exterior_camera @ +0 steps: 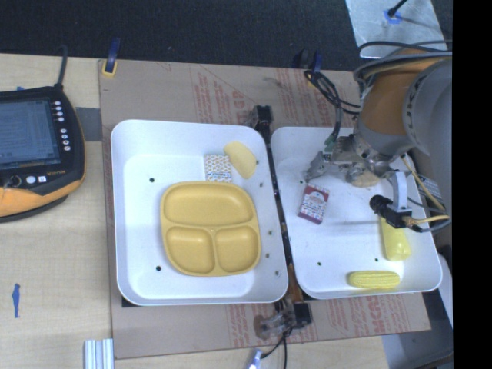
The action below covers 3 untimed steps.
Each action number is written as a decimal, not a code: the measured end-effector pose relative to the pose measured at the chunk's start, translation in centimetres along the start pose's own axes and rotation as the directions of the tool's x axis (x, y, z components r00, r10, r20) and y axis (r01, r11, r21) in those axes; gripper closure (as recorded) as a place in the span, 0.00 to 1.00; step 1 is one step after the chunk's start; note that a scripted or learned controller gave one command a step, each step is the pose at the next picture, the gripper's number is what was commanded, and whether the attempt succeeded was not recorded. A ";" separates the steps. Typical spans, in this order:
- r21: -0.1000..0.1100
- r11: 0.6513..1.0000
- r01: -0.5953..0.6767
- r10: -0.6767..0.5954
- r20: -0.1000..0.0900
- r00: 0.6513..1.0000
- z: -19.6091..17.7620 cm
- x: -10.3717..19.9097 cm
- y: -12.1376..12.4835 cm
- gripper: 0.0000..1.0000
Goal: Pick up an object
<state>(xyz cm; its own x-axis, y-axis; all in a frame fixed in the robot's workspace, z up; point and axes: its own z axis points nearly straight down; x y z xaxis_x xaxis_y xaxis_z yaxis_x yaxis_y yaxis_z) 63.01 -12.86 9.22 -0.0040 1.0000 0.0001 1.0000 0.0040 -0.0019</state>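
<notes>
Two yellow pieces point(374, 280) and red packet point(314, 204) near end effector point(336, 162).

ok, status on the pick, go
Gripper over right bin, upper left part, nothing seen held. Red packet lies just below it, untouched. Two yellow pieces farther off in that bin, not in the way.
</notes>
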 end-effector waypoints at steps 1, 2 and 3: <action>-0.001 1.000 -0.001 0.001 -0.001 1.000 0.0 1.8 1.8 0.00; 0.003 1.000 0.001 -0.001 0.002 1.000 0.1 2.3 -2.9 0.00; 0.003 1.000 0.001 -0.001 0.001 1.000 0.1 3.5 -8.8 0.00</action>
<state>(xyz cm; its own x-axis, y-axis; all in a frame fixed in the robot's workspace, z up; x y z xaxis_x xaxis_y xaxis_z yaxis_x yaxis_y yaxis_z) 54.24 -9.37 9.13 -0.0050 1.0000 -0.0008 1.0000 0.0050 -0.0051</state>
